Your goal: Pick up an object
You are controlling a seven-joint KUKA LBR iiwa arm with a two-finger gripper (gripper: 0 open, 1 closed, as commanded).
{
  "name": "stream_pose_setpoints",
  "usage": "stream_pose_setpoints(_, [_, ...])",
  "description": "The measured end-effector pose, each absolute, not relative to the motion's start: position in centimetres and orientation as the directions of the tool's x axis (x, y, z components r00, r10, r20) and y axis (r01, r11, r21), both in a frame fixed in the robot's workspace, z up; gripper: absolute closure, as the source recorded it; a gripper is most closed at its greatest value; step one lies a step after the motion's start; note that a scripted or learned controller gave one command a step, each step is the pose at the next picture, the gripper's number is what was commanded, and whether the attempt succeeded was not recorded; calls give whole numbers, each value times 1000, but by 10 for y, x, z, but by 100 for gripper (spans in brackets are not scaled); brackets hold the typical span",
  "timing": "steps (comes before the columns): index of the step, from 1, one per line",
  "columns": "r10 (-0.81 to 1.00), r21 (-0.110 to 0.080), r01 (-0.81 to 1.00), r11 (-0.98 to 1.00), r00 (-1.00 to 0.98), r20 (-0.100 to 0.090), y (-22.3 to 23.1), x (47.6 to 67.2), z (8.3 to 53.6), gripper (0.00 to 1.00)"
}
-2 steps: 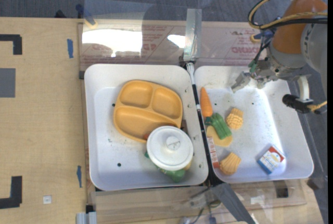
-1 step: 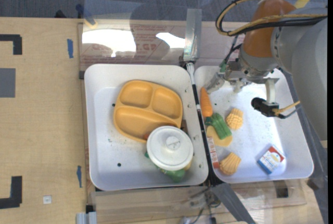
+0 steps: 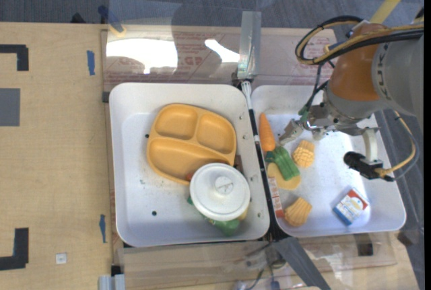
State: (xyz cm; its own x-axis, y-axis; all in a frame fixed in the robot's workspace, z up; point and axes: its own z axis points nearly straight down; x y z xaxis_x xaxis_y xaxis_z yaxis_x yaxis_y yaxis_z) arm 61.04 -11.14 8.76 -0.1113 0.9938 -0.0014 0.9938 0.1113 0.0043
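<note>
Gripper [image 3: 303, 130] hangs with fingers parted, holding nothing, over the right bin's [image 3: 390, 214] far-left part; corn cob [image 3: 304, 153] lies just nearside of it, long axis roughly toward the near edge.

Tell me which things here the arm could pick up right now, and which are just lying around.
In play, right bin, near the gripper:
corn cob
carrot
green toy
second corn piece
small carton

Lying about, left bin:
orange divided plate
white lidded cup
</note>
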Motion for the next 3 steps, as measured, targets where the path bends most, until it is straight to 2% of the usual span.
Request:
stream_pose_setpoints(1, [987, 6, 987, 162, -162, -3, -140, 628, 87, 0])
stream_pose_setpoints(2, [1000, -2, 1000, 5, -5, 2, -113, 595, 92, 0])
stream_pose_setpoints(3, [1000, 1, 1000, 3, -3, 2, -113, 596, 103, 100])
